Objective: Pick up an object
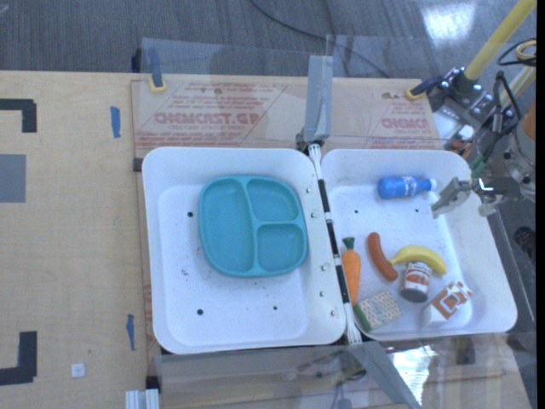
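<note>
The right bin (485, 237) holds several small objects. A blue bottle (404, 187) lies on its side near the far wall. Below it are a red sausage (381, 256), a yellow banana (419, 256), a small can (415, 281), an orange carrot (351, 267), a flat cracker box (377, 308) and a small orange-and-white carton (450, 299). My gripper (466, 199) hangs over the bin's right side, just right of the bottle, open with nothing between its fingers.
A teal divided plate (253, 226) lies in the left bin (170, 254). A ridge (322, 220) separates the two bins. Clear panels (255, 75) and cables stand behind the bins.
</note>
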Motion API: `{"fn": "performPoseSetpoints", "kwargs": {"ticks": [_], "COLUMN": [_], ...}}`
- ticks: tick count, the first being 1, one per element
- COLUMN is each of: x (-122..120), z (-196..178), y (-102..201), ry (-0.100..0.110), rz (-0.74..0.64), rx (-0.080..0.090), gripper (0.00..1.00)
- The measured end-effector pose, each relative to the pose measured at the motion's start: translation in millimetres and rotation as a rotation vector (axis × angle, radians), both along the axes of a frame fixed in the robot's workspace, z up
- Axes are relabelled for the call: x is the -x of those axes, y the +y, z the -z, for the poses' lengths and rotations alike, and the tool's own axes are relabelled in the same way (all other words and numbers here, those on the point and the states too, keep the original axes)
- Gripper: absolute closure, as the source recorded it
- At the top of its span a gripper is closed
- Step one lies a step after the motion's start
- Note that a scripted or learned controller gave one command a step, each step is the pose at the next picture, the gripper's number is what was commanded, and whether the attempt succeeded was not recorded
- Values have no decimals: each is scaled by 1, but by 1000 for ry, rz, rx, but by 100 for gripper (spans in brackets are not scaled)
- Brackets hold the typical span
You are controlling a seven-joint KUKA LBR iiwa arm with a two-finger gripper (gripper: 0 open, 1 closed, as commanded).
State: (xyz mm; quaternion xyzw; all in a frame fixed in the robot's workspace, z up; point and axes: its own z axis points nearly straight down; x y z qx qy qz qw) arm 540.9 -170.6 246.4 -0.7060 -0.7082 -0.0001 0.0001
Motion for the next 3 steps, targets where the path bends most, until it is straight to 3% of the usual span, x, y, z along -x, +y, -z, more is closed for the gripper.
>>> {"fn": "performPoseSetpoints", "kwargs": {"ticks": [1,2,3], "x": [29,29,18], "z": [151,140,13], "y": [23,20,67], "ry": [-4,-7,-1], "rz": [-139,-132,48], "rx": [2,4,1], "gripper": [0,100,100]}}
